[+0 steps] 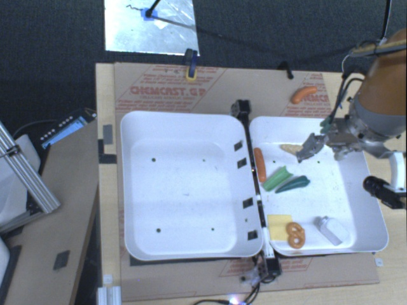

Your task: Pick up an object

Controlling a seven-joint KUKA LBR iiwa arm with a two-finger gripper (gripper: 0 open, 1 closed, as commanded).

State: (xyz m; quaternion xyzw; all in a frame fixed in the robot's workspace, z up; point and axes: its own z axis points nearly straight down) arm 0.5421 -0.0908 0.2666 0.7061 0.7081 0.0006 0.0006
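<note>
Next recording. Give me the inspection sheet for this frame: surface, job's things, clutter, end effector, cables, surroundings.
Surface: brown board bearing left bin and right bin side by side.
Job's things: in right bin, orange sausage, light green piece, dark green piece, yellow block, pretzel, grey object, tan piece.
Clutter: a second sausage lies on the board outside the bins.
End effector: end effector over right bin's upper part, nothing seen held.
Cables: black cable behind board.
Surroundings: foil sheet, dark carpet.

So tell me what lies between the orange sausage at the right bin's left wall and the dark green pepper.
In the camera view, a light green piece lies between the orange sausage and the dark green pepper, touching the pepper.
</note>
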